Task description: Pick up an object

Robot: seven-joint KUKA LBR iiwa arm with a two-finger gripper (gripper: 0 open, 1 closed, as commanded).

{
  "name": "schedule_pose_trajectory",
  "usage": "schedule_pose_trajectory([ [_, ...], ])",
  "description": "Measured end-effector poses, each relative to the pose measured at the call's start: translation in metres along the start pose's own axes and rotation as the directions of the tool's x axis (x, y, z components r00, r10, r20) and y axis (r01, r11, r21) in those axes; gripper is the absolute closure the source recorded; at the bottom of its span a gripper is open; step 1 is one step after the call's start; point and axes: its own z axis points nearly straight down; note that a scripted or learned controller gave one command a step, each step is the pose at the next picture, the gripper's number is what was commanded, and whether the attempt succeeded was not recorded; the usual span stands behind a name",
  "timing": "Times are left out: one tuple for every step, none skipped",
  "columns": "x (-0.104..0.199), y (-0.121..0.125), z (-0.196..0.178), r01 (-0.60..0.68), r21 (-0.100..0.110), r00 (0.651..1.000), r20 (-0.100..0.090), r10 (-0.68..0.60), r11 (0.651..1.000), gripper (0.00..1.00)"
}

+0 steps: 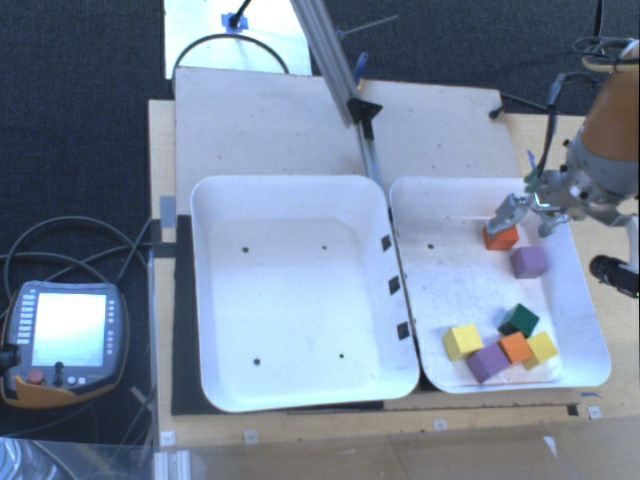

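Several small blocks lie in the right bin (pixel 440 268). An orange-red block (pixel 501 236) sits near the bin's far right, with a purple block (pixel 529 261) just beside it. Toward the front corner a cluster holds a green block (pixel 519 319), an orange block (pixel 515 347), two yellow blocks (pixel 463 341) and another purple block (pixel 488 361). My gripper (pixel 532 213) hangs over the far right of this bin, just above and to the right of the orange-red block. It is open, and nothing sits between its fingers.
The left bin (pixel 300 288) stands beside the right one, sharing a raised middle rim with black tabs (pixel 394 285). A slanted metal pole (pixel 330 48) crosses the back board. A teach pendant (pixel 65 343) with cables lies off the bench at left.
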Motion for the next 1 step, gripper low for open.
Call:
schedule_pose_trajectory([
  [0.0, 0.0008, -0.0024, 0.0, -0.004, 1.0, 0.001, 0.0, 1.0, 0.0],
])
